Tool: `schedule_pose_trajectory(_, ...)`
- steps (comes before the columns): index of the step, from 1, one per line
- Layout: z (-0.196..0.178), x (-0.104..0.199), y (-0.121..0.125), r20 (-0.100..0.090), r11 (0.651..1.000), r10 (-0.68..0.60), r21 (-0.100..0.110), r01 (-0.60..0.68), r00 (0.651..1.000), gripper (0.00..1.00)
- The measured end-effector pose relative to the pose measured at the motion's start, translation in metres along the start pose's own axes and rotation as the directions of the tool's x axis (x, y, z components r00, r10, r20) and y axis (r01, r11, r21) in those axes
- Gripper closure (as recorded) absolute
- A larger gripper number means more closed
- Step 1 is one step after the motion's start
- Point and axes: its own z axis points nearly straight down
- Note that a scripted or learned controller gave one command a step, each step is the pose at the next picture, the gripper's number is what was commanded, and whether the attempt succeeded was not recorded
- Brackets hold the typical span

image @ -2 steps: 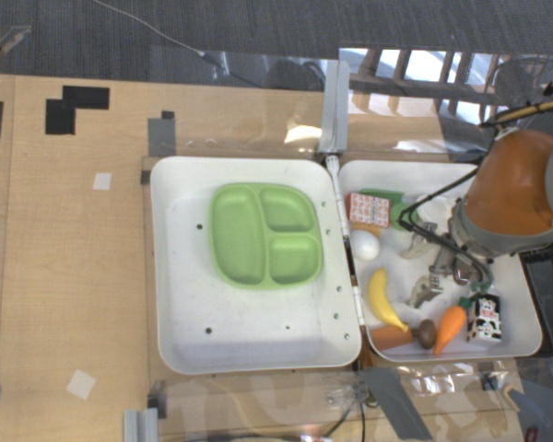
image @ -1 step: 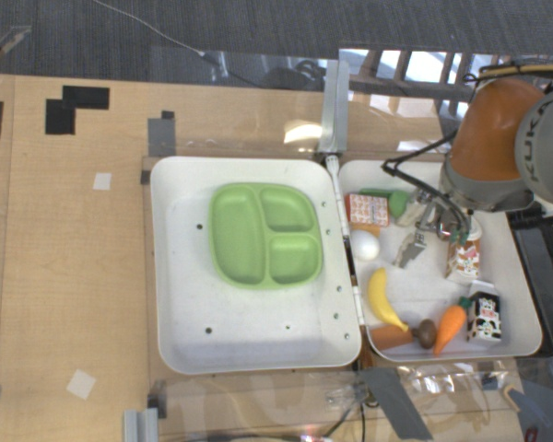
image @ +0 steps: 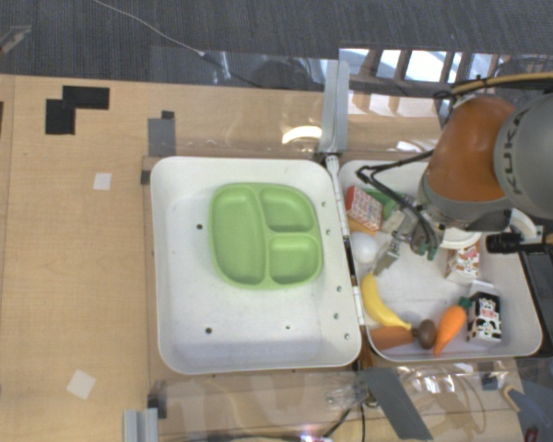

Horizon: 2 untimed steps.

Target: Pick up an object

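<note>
Green 3-compartment plate (image: 263, 235) sits in the left bin (image: 180, 274), roughly centred, nothing on it. Moving right: right bin (image: 525, 334) holds the candidates for the pick: red-and-white packet (image: 366, 208) at its upper left, white round item (image: 364, 246) just below that, banana (image: 380, 304) along the left wall, brown item (image: 426, 333) touching the carrot (image: 450, 327) near the front wall, black-and-white carton (image: 485, 318) at front right, another small carton (image: 464, 262) above it. Gripper (image: 390, 254) hangs over the middle-left of the right bin, above the bare floor between the white round item and the banana; fingers (image: 383, 261) look slightly parted with nothing between them, so an unclosed, unloaded claw as far as I can judge. Arm (image: 484, 168) with the orange band comes in from the right and covers the bin's upper right. Step: approach/descent, no grasp yet, task near its start. Next move calls for picking 1 target and centring on it; banana or white round item are nearest. Banana lies against the wall, so a finger may hit the wall. Surface: pale wooden bench (image: 64, 274) with black tape marks (image: 74, 107) at upper left and 2 small pale squares; dark ribbed floor (image: 212, 7) runs along the top, with a thin cable across it; metal brackets (image: 335, 109) stand between the bins.
</note>
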Motion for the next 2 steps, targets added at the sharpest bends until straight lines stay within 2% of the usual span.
schedule_pose_trajectory(1,0.002,-0.0457,0.0206,-0.011,0.999,0.051,0.007,-0.051,0.999,0.0)
schedule_pose_trajectory(2,0.0017,-0.0554,0.0234,-0.038,0.99,0.141,0.02,-0.141,0.989,0.0)
